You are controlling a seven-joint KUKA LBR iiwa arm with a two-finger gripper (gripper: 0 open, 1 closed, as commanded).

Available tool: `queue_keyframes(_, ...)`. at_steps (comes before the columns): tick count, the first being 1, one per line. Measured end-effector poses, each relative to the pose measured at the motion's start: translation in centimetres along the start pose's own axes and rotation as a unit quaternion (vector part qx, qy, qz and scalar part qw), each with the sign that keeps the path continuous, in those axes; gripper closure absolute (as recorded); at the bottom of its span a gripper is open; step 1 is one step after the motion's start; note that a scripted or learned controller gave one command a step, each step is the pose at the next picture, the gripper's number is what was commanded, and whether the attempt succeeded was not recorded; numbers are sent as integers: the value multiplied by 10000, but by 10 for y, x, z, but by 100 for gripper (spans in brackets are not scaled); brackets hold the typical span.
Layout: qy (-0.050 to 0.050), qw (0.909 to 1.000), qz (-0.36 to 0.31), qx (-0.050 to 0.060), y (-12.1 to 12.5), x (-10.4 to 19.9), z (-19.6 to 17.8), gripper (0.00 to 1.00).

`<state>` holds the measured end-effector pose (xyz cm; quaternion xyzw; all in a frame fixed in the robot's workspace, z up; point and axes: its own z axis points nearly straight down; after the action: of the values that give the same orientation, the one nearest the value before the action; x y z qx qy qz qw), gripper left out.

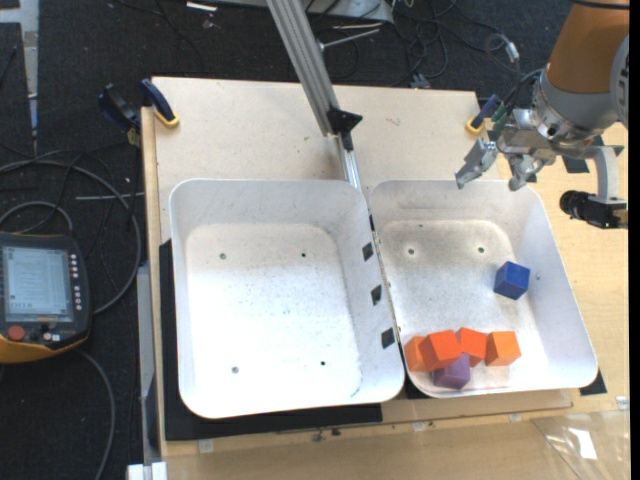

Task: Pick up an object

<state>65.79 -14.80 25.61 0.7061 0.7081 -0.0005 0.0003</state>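
Your claw hangs over the far rim of the right bin, fingers spread, one tip to the left and one to the right, with nothing between them. Behind it the grey wrist and the orange band rise toward the top right, where the arm is cut off by the frame.

Below the claw the far half of the right bin lies bare, so you have open floor there. A blue cube sits alone toward the right wall, apart from the rest. Along the near rim you see a tight cluster: three orange blocks touching in a row, with a purple block pressed against their near side. The purple one is partly covered by the orange ones, and its shape is hard to make out. The cluster crowds the near wall, leaving little room on that side.

The left bin meets the right one along a shared edge in the middle. A slanted metal rail runs from the top down to that edge.
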Motion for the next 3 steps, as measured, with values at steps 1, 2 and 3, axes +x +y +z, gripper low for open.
queue_keyframes(1,8,10000,39,48,-57,-41,104,0)
queue_keyframes(2,-47,9999,-13,-113,-85,-67,135,0)
queue_keyframes(3,-53,9999,-24,-146,-93,-70,138,0)
